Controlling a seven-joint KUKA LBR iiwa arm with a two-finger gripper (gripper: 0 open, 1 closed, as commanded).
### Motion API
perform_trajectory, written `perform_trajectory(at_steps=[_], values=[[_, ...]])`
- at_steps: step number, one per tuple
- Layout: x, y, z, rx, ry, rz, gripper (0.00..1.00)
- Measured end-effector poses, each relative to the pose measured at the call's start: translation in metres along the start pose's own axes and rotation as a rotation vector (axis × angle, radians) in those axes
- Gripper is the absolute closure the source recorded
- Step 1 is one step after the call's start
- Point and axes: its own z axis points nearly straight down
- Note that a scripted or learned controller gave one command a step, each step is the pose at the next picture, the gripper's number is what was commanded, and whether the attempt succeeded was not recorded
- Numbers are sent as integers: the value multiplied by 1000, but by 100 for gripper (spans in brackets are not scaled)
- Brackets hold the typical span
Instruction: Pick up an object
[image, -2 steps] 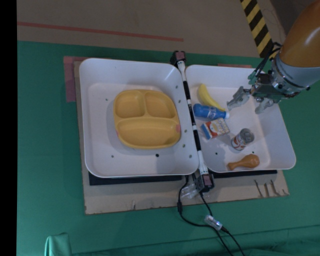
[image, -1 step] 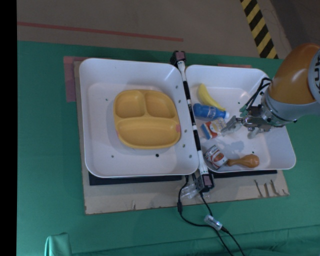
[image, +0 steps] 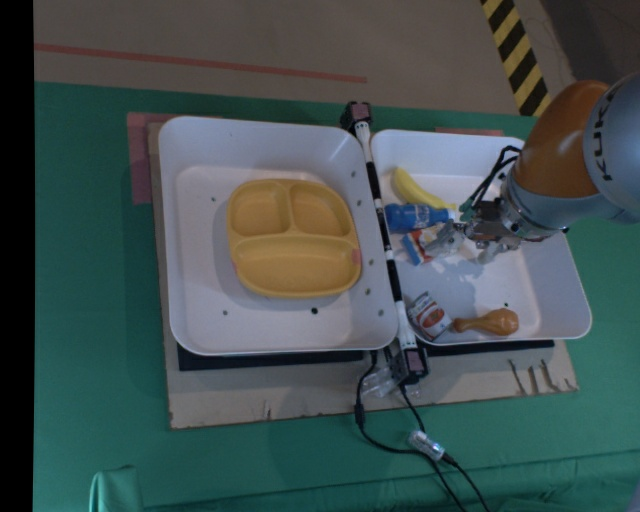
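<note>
From the camera view I see the hand (image: 452, 240) low in the right white bin (image: 560, 290), beside a small red-and-white packet (image: 418, 247) that lies just toward the bin's left wall, under the blue plastic bottle (image: 415, 216). I cannot tell its grip state.

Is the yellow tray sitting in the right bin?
No, the yellow tray lies in the left bin; the right bin holds the banana.

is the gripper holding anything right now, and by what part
Cannot be told: the gripper sits low in the right white bin beside the blue bottle, with no object visible between its fingers.
</note>
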Motion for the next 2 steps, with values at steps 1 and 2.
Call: perform_trajectory(at_steps=[1, 2], values=[[-2, 60, 0, -6, -2, -2, 0], [-48, 131, 1, 9, 1, -5, 0]])
